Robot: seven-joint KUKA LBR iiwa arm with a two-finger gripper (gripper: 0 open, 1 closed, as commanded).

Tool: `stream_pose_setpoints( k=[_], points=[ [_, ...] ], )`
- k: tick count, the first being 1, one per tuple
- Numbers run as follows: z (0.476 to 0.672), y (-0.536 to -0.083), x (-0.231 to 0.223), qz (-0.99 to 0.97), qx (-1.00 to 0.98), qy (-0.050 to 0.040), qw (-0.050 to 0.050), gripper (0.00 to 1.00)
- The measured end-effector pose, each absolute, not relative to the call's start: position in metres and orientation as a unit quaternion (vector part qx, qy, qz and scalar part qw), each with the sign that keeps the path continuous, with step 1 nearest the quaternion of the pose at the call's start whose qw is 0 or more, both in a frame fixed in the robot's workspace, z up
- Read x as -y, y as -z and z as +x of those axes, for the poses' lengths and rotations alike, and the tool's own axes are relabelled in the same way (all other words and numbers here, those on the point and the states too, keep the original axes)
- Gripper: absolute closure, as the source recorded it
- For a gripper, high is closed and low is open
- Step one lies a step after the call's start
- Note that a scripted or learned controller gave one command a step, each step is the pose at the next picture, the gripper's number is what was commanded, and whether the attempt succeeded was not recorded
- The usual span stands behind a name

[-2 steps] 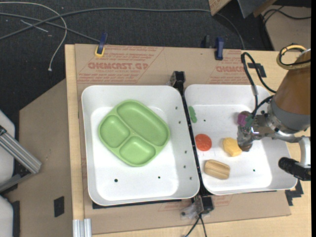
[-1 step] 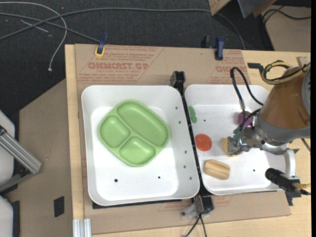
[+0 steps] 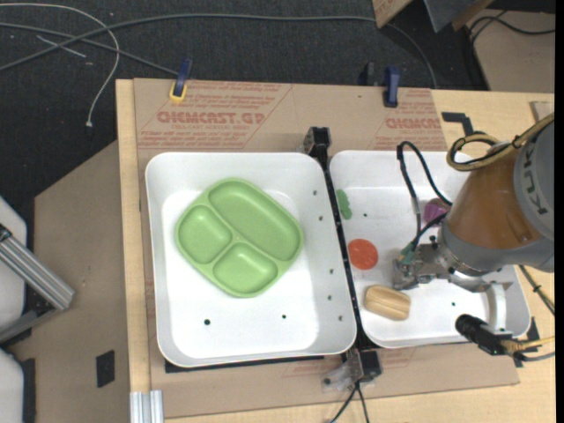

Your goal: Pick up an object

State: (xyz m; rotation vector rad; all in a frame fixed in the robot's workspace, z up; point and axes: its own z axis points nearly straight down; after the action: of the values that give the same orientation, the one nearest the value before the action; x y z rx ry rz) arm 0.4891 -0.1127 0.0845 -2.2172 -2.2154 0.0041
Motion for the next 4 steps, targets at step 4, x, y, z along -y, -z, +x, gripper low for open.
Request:
stream_pose_setpoints(
  k=[4],
  points=[
    [0.493,-0.204,0.1,-0.707,0.707,-0.0002,0.001,1.0]
  ],
)
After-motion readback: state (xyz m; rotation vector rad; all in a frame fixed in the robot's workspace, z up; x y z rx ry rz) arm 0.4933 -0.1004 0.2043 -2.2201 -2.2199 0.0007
